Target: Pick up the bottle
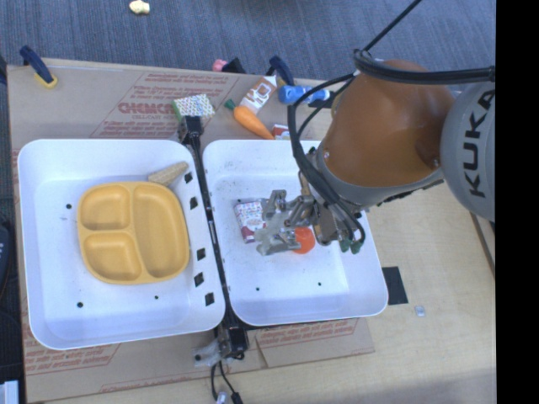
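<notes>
In the right bin [354, 289], a small red-and-white bottle-like item [248, 220] lies on its side near the middle. My gripper [272, 223] is low over the bin floor just to its right, pointing left at it. The two grey fingers [276, 202] stand apart, with the item at their tips and not between them. An orange round object [304, 241] lies under the gripper body, partly hidden. The orange wrist band [383, 133] covers the bin's right part.
The left bin [34, 225] holds a yellow divided plate [132, 231] and a tan piece [168, 173]. Behind the bins on the cardboard lie a small white-and-orange bottle [258, 95], a carrot [251, 121] and a patterned packet [194, 106].
</notes>
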`<state>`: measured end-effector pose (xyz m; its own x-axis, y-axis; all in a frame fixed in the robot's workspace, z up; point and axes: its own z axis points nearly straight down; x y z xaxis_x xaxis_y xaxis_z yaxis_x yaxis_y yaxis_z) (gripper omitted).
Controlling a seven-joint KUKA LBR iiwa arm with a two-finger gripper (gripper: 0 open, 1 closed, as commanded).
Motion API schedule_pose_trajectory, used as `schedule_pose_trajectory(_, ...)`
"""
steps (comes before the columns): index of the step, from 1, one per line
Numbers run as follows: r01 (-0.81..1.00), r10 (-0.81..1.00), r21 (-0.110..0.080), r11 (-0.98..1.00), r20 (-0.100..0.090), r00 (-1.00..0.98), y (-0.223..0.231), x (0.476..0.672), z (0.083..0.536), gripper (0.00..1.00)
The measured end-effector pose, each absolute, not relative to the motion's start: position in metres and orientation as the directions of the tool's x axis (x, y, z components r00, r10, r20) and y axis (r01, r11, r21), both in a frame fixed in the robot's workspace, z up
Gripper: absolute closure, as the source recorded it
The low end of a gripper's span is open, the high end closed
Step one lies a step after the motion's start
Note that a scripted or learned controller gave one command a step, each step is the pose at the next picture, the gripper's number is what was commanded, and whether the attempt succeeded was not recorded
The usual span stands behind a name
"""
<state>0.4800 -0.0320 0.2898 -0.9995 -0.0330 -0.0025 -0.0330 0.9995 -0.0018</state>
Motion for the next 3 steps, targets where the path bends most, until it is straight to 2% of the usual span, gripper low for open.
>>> schedule_pose_trajectory(1,-0.231,-0.231,0.000,0.973,0.002,-0.973,0.001,0.478,0.201,1.00)
schedule_pose_trajectory(2,-0.238,-0.238,-0.001,0.971,-0.001,-0.971,-0.066,0.485,0.249,1.00)
schedule_pose_trajectory(3,-0.132,-0.132,0.001,0.991,0.004,-0.991,-0.094,0.492,0.135,1.00)
